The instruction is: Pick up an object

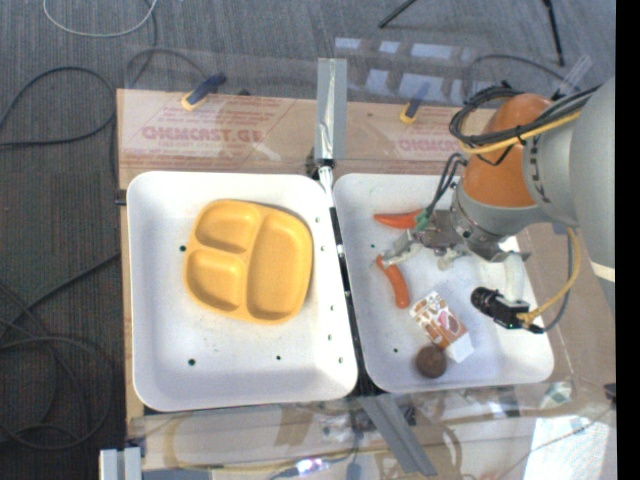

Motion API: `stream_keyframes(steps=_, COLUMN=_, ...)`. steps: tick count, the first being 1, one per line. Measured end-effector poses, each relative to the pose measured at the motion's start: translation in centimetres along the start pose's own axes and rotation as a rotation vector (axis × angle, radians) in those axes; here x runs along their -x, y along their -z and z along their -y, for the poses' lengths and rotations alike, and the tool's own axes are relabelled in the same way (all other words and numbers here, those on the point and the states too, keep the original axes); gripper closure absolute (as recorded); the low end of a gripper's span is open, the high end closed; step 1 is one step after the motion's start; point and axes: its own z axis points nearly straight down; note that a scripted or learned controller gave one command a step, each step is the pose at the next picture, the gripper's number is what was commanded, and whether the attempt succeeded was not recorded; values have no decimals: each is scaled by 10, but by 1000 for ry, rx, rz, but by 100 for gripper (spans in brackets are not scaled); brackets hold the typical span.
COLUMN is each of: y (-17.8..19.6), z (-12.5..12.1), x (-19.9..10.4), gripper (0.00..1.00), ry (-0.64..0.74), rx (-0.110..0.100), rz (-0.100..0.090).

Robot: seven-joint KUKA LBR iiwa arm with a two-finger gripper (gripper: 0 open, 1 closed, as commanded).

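Smooth yellow plastic tray (pixel 251 259) sits in matt white bin (pixel 150 368).

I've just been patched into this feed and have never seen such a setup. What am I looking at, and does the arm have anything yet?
One fixed camera looks down at a slant on two shallow white bins. The grey arm with the orange band reaches in from the right; its end effector hangs low over the right bin. That bin holds an orange carrot-like piece, a red-orange piece, a printed packet and a brown ball. The left bin holds a yellow divided tray. I can't tell whether anything is gripped.
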Motion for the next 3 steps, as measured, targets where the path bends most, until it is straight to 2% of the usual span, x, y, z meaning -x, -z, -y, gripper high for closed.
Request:
stream_keyframes(steps=1, y=-24, z=16, x=-12, gripper=0, ry=-19, rx=15, rz=6)
stream_keyframes(steps=2, y=-15, z=15, x=-14, gripper=100, ry=-18, rx=17, rz=2)
stream_keyframes(steps=3, y=69, z=-26, x=-60, gripper=100, ry=69, rx=2, rz=3)
